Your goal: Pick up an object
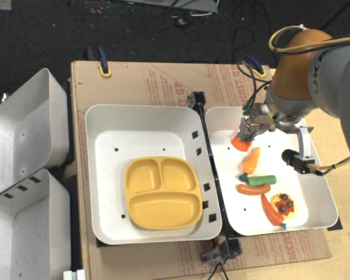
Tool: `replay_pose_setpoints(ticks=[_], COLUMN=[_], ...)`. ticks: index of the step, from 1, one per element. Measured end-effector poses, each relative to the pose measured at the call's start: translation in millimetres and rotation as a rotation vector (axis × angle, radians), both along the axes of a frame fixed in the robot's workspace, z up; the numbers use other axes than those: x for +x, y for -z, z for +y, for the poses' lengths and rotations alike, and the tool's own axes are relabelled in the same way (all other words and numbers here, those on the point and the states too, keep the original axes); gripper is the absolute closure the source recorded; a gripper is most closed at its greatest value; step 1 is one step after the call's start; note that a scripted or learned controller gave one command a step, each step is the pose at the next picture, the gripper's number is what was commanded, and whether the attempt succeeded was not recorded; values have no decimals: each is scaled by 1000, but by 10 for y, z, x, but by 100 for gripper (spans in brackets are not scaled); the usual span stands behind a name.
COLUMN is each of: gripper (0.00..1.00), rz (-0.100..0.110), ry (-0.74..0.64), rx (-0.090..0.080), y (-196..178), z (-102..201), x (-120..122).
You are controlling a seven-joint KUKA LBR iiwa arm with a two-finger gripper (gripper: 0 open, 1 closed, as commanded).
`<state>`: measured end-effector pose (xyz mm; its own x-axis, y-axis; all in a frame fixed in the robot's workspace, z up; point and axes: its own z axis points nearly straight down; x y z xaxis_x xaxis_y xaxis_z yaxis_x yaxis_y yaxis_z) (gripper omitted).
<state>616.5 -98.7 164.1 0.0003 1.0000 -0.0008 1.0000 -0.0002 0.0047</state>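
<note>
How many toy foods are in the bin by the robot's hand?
5: a red-orange piece under the hand, a carrot, a green one, a sausage, and a pizza slice at the near end. The arm may hide more.

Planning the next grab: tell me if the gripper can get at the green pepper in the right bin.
Probably yes: the green pepper lies uncovered on top, with the gripper close above it in the same bin.

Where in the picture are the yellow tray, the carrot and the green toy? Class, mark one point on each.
yellow tray [163, 212]: camera view, floor of its large front compartment.
carrot [251, 160]: camera view, middle of its orange body.
green toy [261, 180]: camera view, middle of its length.
</note>
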Motion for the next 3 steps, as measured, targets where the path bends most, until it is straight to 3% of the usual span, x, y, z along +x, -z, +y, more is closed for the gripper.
replay_pose_setpoints(ticks=[2, 3], gripper=[100, 100], rz=[-3, 3], ry=[-3, -7], rx=[-1, 2], y=[-1143, -1154], z=[23, 494], x=[91, 129])
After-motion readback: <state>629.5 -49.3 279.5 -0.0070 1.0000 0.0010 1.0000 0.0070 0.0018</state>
